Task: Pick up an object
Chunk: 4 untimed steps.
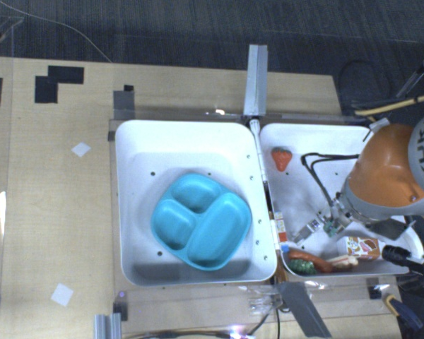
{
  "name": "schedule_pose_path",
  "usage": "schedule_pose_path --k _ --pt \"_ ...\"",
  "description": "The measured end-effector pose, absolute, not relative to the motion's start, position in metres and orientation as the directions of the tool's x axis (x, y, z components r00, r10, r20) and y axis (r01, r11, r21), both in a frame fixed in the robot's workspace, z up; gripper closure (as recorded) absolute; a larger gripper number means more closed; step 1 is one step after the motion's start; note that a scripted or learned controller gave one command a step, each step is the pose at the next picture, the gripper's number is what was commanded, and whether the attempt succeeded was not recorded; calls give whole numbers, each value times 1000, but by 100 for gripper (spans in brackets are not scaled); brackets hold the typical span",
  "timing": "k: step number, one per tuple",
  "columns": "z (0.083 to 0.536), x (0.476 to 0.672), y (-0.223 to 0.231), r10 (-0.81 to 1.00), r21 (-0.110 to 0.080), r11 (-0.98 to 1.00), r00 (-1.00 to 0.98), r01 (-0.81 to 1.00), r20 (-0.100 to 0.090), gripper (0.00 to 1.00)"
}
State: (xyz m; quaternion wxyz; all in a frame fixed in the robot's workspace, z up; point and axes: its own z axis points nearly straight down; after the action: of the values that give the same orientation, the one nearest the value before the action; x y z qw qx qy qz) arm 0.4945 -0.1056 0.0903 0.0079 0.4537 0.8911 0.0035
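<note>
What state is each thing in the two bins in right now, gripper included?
Blue divided plate: right way up, lying flat in the left bin, nothing in its compartments.
Strawberry: loose, near the right bin's far left corner.
Snack packet: lying flat at the near side.
Green and red items: piled along the near wall.
Gripper: low over the right bin floor, nothing seen between its fingers.

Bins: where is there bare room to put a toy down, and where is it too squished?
Left bin: bare floor along the back wall and left side, beside the blue divided plate. Right bin: bare between the red strawberry and the black wire. Crowded at the front edge, where the hand, green toy and packet sit.
</note>
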Motion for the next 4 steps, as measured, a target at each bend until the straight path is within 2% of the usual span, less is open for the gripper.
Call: schedule_pose_path --k 1,2,3,4 --pt "90 551 -91 767 11 642 -641 767 -11 0" --pt "87 653 -105 889 6 457 -457 889 -4 0" --pt "87 665 -101 795 -18 606 -606 795 3 0" --pt "187 641 -76 819 6 574 -574 819 -5 0"
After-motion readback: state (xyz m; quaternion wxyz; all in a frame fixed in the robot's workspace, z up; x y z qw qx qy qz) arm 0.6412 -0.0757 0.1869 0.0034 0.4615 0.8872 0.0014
